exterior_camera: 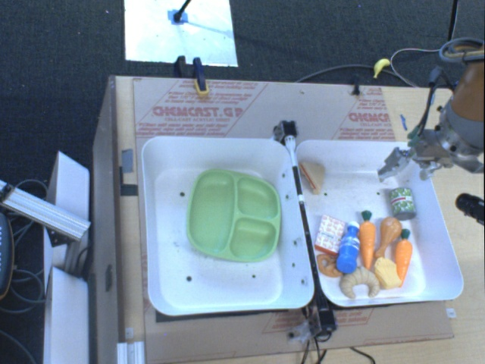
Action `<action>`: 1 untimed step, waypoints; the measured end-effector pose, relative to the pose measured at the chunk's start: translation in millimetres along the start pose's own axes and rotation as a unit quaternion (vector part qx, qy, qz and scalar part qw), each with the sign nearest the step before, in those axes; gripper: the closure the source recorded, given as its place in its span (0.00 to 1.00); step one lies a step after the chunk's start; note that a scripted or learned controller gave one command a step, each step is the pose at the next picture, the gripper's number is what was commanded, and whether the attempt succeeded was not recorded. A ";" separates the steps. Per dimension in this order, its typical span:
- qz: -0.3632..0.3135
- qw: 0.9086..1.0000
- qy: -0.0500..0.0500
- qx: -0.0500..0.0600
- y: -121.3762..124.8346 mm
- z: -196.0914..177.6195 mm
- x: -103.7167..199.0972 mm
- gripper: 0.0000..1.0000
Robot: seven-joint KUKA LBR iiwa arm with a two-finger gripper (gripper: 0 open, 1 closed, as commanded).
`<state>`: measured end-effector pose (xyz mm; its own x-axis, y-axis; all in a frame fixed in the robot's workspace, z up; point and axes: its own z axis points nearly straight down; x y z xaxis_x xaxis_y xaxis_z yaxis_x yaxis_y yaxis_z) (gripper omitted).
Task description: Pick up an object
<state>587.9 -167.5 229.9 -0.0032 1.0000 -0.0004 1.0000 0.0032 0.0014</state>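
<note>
The right bin [443,226] holds toy food: a sandwich wedge [312,175], a green can [402,202], two carrots [367,237] [403,253], a drumstick [389,232], a blue bottle [348,249], a red-and-white packet [330,233], a pretzel [328,265], a croissant [361,282] and a cheese block [387,273]. My gripper [407,165] hangs over the bin's far right part, just above and behind the can. Its fingers are spread open and nothing sits between them.
A green divided plate [233,214] lies in the left bin [163,226]. A black divider strip [299,203] runs between the bins. Cables and a yellow plug [381,67] lie on the cardboard behind the right bin.
</note>
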 end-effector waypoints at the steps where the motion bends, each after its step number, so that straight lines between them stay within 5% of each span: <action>1: 0.001 1.000 0.000 0.001 -19.5 109.1 -36.5 0.00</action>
<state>568.7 -204.1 120.8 -0.0007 1.0000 -0.0009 1.0000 0.0007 -0.0010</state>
